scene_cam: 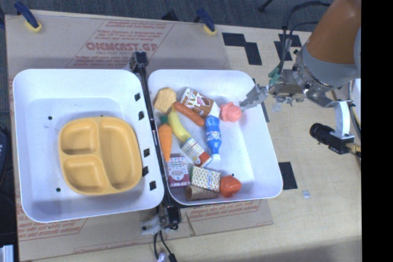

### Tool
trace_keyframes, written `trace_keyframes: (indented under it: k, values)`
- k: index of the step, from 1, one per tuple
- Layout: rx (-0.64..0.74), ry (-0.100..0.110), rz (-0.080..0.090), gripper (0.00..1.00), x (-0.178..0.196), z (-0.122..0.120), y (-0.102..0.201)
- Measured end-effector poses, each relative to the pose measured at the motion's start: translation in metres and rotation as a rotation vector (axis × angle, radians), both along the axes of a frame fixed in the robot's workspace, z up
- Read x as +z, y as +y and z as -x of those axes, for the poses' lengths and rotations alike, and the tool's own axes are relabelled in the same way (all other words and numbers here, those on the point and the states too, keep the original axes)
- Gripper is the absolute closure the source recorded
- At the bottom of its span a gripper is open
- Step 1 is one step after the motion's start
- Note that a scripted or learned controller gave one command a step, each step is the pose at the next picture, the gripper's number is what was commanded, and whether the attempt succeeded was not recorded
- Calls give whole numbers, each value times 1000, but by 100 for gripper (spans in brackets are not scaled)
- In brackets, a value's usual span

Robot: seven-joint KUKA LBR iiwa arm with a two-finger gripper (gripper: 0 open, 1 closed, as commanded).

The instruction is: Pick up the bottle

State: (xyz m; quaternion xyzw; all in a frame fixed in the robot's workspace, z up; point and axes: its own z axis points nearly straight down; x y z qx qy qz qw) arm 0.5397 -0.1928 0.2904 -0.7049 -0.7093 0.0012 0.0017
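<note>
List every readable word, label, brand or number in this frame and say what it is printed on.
"CHEMCAST GP", red print on the brown protective paper under the bins; the smaller red lines around it are too blurred to read.
Labels on the blue bottle and the small food packages in the right bin: too small to read.

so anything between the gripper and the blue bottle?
Mostly open. The gripper sits at the right bin's right rim; the pink toy lies between it and the blue bottle, close by the cap end.
</note>
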Motion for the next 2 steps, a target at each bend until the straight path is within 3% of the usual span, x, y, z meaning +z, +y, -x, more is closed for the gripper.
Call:
trace_keyframes:
  k: [1,2]
  values:
    - [-316,-16,5,0,-180,1,-16]
    - [-312,-14,5,100,-170,1,-16]
